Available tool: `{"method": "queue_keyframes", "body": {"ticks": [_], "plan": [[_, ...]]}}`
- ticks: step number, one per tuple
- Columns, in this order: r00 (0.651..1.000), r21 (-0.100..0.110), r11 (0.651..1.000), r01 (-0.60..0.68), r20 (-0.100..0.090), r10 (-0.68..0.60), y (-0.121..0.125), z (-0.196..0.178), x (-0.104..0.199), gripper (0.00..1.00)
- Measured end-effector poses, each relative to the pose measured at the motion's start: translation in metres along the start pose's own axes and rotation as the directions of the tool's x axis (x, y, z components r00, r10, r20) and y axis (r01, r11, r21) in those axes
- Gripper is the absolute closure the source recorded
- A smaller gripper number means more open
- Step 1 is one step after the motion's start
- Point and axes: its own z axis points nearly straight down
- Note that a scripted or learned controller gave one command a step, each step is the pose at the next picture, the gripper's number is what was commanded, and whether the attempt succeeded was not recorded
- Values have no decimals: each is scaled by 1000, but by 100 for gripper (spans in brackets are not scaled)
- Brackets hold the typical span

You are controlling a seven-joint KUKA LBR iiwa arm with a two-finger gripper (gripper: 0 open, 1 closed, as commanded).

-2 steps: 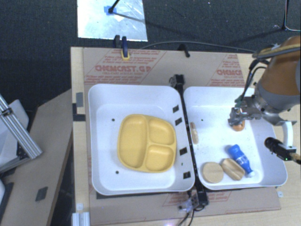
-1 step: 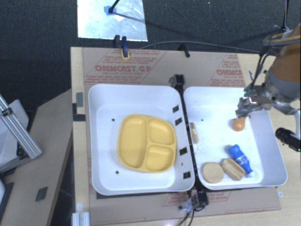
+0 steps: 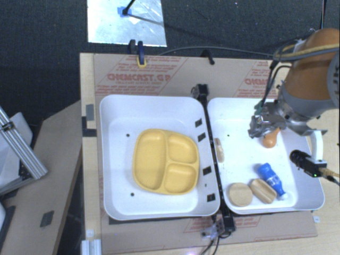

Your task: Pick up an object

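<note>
On the counter (image 3: 90,158), the left shallow white plastic bin (image 3: 114,116) holds a yellow three-compartment plastic tray (image 3: 165,161) lying flat near its middle. The right shallow white bin (image 3: 234,116) holds a small pale stick-like piece (image 3: 219,149) by its left wall, a round tan bun-like disc (image 3: 240,194), a tan oblong bread roll (image 3: 263,190) just beside it and a small blue bottle (image 3: 272,178) touching the roll. Farther right, the metal jaws (image 3: 259,127) hang over that bin with a small orange rounded object (image 3: 270,137) just beside them at their lower right, though whether it sits between them and how they stand cannot be told.
</note>
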Motion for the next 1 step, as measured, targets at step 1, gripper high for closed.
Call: {"method": "queue_keyframes", "body": {"ticks": [1], "plan": [[1000, 1, 1000, 2, -2, -2, -13, 4, 58, 100]]}}
